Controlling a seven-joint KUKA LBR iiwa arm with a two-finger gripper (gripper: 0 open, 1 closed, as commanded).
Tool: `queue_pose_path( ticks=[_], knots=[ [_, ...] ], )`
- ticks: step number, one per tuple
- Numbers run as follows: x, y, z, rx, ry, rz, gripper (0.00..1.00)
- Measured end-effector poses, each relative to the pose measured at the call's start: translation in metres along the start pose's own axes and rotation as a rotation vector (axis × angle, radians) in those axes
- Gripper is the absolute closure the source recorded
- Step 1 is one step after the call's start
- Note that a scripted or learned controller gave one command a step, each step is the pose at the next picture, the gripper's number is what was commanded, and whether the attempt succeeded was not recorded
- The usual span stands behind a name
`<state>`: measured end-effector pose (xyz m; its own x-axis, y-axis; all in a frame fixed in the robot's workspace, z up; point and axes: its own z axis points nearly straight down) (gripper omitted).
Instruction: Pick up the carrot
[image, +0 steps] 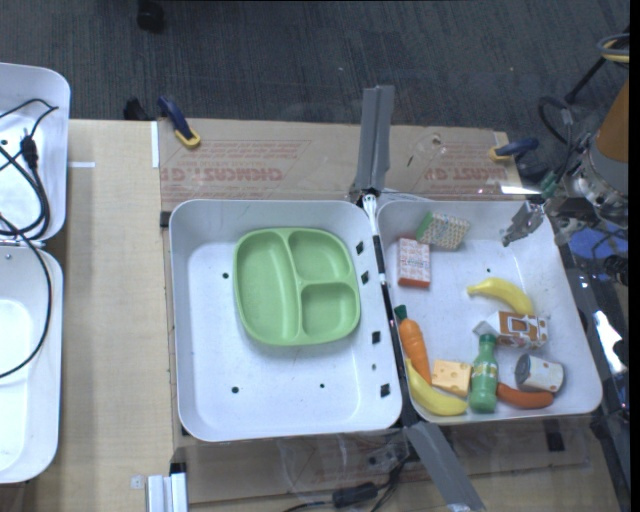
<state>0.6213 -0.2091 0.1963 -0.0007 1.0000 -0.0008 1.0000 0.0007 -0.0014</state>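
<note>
Camera view had the fingers (519, 228) hanging at the right bin's (560, 272) upper right corner, too small and blurred to tell their spread, nothing seen between them, well apart from the carrot (414, 346) lying along that bin's left wall above a banana (432, 394).

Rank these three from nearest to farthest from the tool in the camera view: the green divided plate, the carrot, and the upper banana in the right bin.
From the tool:
1. Upper banana, mid right bin, just below the tool.
2. Carrot, by the right bin's left wall.
3. Green divided plate, in the left bin.
</note>
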Motion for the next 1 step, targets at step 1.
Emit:
queue_pose_path(
  ticks=[1],
  knots=[
    [0.0196,-0.1048,0.1054,0.0,0.001,-0.176,0.0]
  ],
)
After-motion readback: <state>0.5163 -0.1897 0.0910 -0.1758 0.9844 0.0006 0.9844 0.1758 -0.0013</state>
